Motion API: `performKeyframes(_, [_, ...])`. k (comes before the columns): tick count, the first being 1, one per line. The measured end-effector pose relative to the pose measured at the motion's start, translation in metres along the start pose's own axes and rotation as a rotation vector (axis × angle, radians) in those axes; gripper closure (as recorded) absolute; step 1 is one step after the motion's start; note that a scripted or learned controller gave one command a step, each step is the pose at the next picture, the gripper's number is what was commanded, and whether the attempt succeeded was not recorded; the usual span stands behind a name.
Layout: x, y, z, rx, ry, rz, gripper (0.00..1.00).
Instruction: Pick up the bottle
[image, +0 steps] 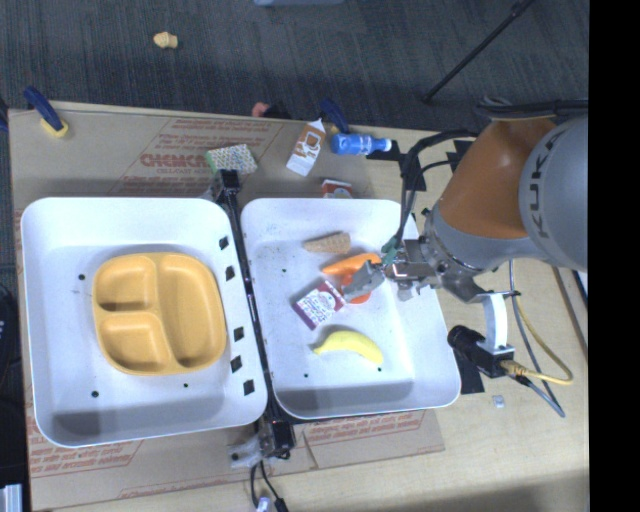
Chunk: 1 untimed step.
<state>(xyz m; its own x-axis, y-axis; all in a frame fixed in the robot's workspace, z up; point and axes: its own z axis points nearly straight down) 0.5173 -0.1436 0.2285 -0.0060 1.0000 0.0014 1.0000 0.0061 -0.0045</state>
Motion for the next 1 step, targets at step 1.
performKeyframes(1, [0.0002,0.0004,-0.0101,0.002,0.0,-0.005,1.0])
